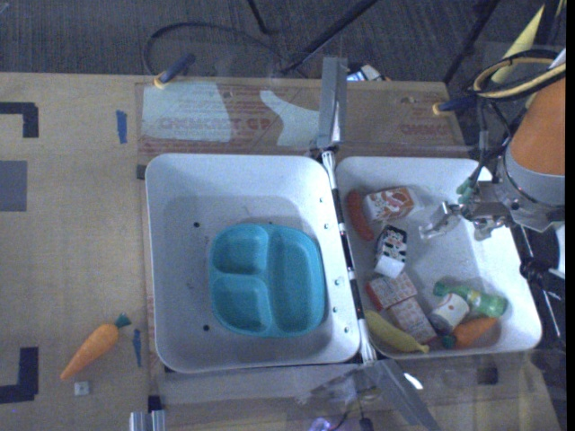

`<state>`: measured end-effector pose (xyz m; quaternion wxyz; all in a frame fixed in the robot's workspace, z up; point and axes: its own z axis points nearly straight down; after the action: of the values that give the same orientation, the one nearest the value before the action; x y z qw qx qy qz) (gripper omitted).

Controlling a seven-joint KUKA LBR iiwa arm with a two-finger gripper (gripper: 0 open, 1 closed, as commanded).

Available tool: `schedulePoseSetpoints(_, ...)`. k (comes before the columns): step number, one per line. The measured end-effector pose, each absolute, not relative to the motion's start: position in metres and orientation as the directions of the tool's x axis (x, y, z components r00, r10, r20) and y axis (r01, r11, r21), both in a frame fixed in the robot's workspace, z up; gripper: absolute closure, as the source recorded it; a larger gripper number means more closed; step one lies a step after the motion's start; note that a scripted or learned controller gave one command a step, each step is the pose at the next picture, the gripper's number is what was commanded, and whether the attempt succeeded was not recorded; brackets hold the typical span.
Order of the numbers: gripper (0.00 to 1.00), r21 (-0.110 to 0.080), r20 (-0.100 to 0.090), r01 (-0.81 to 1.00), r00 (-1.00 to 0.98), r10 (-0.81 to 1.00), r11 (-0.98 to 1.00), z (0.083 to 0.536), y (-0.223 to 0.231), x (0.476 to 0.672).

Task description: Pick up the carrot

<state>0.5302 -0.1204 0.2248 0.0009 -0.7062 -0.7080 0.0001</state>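
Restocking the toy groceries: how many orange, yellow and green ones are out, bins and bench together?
Orange: 2, carrot on the bench, orange piece in the right bin
Yellow: 1, banana
Green: 1, bottle
Total: 4

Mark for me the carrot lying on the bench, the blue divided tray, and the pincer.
carrot (pixel 90 349): camera view, middle of its orange body, left of the bins.
blue divided tray (pixel 268 277): camera view, central ridge, in the left bin.
pincer (pixel 460 219): camera view, between its fingertips, over the right bin.
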Motion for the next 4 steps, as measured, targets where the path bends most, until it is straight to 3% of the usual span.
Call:
schedulePoseSetpoints(1,0.0,0.003,-0.001,0.975,0.222,0.975,-0.222,0.266,-0.125,0.528)
schedulePoseSetpoints(2,0.0,0.0,0.001,0.979,-0.204,0.979,0.204,0.162,-0.151,0.479)
schedulePoseSetpoints(3,0.0,0.001,0.001,0.733,-0.68,0.733,0.68,0.105,-0.174,0.48)
schedulePoseSetpoints(4,0.0,0.003,-0.005,0.553,-0.833,0.553,0.833,0.125,-0.209,0.481)
